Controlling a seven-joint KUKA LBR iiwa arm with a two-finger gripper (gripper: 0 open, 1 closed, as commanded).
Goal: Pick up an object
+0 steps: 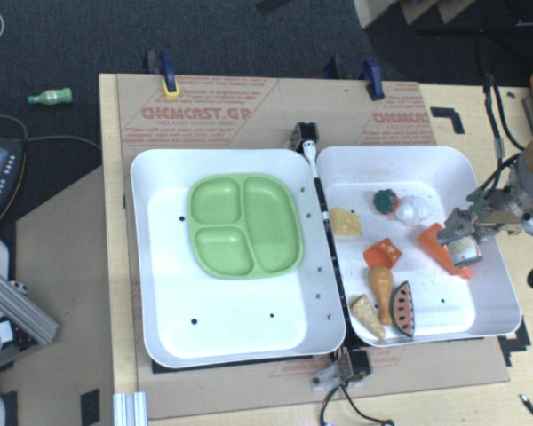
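White bins: you have two shallow white plastic bins side by side on a tan, cardboard-covered surface (249,105); the left bin (160,327) and the right bin (489,300) touch along their inner edges.
Left bin contents: a pale green plastic plate with three compartments (246,225) lies flat in the upper middle of this bin.
Right bin contents: small toy foods are scattered here. A pale yellow cheese-like wedge (345,223) sits near the left wall. A round green and red piece (386,201) lies toward the top, with a small clear or whitish item (413,209) just beside it on its right; you cannot tell what that one is.
Centre of right bin: a small orange-red block (382,254) rests above an orange carrot-shaped piece (382,289).
Front of right bin: a beige slice (367,315) and a watermelon slice with dark rind (402,309) lie near the front wall, beside the carrot-shaped piece.
Arm: your grey arm enters from the right edge, over the right bin.
Jaws: the gripper (462,238) sits low at the right side of the bin, right at a flat orange-red piece (433,243). Whether the jaws are released or clenched cannot be made out.
Beyond the surface: a small green bottle (51,97) lies on the dark floor at upper left.
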